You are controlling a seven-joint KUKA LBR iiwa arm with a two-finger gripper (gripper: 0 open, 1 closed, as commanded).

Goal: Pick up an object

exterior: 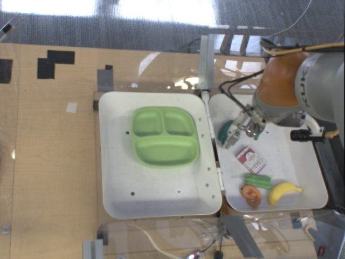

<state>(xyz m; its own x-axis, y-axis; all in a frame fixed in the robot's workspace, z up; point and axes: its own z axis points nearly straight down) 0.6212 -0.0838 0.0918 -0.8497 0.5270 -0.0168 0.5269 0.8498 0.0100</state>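
Gripper (235, 134) sits mid-frame in right bin (302, 161), w/ fingers spread just beside a dark green thing (223, 131). Red-and-white box (251, 159), banana (283, 192) lie lower right.

Count: 2 white bins, left bin (116, 161) and right bin (307, 166). 1 green divided plate (164, 136). 1 red-white box (251, 159). 1 banana (283, 192). 1 green vegetable (258, 181). 1 orange item (251, 195), lower right. 1 dark green item (224, 130).

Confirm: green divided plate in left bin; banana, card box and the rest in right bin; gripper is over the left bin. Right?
Not quite. In the camera view the gripper is over the right bin, near its upper left corner. The rest stands: the green divided plate lies in the left bin, and the banana and card box in the right.
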